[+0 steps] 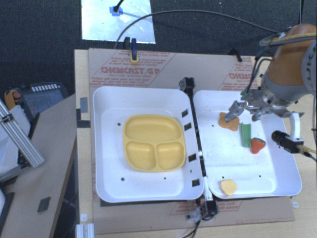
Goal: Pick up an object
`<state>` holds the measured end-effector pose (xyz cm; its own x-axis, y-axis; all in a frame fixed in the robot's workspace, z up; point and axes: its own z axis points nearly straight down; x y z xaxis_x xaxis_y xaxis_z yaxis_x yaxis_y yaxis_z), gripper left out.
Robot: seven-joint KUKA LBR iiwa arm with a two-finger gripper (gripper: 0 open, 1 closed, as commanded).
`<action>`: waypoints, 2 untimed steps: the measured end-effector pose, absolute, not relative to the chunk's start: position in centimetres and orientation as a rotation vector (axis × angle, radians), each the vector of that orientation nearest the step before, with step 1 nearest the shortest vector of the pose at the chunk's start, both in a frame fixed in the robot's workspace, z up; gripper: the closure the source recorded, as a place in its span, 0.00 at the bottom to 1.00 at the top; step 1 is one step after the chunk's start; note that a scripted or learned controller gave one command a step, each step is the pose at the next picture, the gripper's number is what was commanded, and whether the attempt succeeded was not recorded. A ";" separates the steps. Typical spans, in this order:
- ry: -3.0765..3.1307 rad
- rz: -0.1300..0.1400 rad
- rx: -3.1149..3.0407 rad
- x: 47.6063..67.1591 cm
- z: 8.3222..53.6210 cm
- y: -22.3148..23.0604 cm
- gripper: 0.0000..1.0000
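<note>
Near the front of the right bin (pixel 287 182) lies a small pale yellow piece (pixel 228 186), close to the bin's front left corner. It is well apart from the claw. Farther back in the same bin sit three more toys close together: a red strawberry (pixel 257 145), a green stick (pixel 245 134) just left of it, and an orange piece (pixel 229 123) left of that.

The claw (pixel 233 115) hangs right over the orange piece. One grey finger seems to touch its top, but the metal covers that spot, so I cannot tell if the claw is spread or pressed together, or if it pinches anything. The orange piece looks like it lies on the bin floor.

In the left bin (pixel 106 148) rests a yellow plate (pixel 152 142) with three parts, one long part at the back and two small ones in front. A black strip with clips (pixel 194 133) joins the two bins down the middle.

Both bins sit on a brown board (pixel 163 66) with red letters. Left of it is a tan bench (pixel 44 152) with a silver metal bar (pixel 20 138) lying on it and a dark box with buttons (pixel 42 95). At the back, on dark carpet, lies a shiny silver sheet (pixel 117 14) with a black cable across it.

The arm (pixel 292 53) comes in from the right. Its orange band is big and blurry, and the top is cut off by the edge.
</note>
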<state>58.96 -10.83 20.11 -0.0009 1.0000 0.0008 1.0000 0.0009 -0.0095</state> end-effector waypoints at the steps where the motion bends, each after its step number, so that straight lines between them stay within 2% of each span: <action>1: -2.225 -0.001 -2.219 59.2 20.7 -10.8 0.00; 2: -2.222 0.003 -2.218 60.1 15.1 -10.9 0.00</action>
<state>60.14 -10.92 15.07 -0.0016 1.0000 0.0003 1.0000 0.0016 -0.0029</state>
